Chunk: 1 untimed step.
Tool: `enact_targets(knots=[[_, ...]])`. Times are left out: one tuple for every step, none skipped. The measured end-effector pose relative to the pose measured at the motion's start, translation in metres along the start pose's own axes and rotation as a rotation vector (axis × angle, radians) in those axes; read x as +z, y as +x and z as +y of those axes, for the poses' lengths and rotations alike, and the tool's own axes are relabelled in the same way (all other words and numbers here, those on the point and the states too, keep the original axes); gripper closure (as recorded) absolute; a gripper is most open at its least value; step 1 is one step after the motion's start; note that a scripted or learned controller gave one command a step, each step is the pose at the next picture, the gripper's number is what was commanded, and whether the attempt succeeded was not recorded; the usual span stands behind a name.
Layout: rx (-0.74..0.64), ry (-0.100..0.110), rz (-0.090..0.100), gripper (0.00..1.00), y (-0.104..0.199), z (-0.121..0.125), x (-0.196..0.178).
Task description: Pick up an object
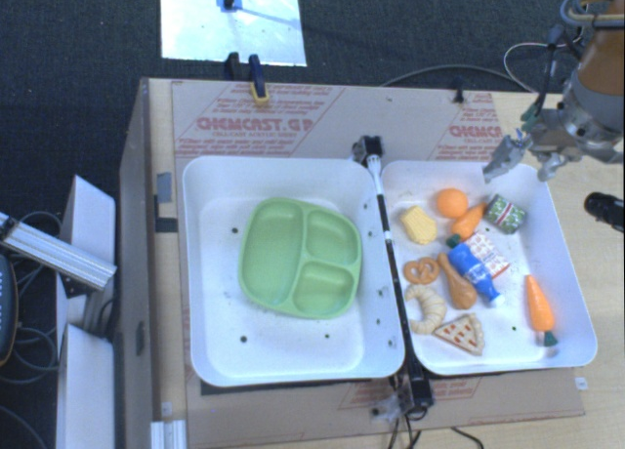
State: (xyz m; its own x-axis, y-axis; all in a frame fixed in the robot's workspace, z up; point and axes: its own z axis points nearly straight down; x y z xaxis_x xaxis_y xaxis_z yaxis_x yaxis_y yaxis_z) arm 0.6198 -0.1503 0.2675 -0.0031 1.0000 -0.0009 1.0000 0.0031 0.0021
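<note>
My gripper hangs over the far right corner of the right bin, its two fingers spread apart with nothing between them. Below it in the bin lie an orange, a green-and-white can, a small carrot, a yellow corn piece, a blue-and-white bottle, a pretzel, a chicken drumstick, a shrimp, a pizza slice and a larger carrot. The can is the nearest item to the fingers.
The left bin holds a green divided plate. A black-and-white divider bar runs between the bins. A blue-and-yellow clamp stands at the bench's far edge. Cables trail behind the arm.
</note>
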Motion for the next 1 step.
enact_targets(knots=[[-0.001,0.005,0.002,0.00,0.0306,0.0296,0.1350]])
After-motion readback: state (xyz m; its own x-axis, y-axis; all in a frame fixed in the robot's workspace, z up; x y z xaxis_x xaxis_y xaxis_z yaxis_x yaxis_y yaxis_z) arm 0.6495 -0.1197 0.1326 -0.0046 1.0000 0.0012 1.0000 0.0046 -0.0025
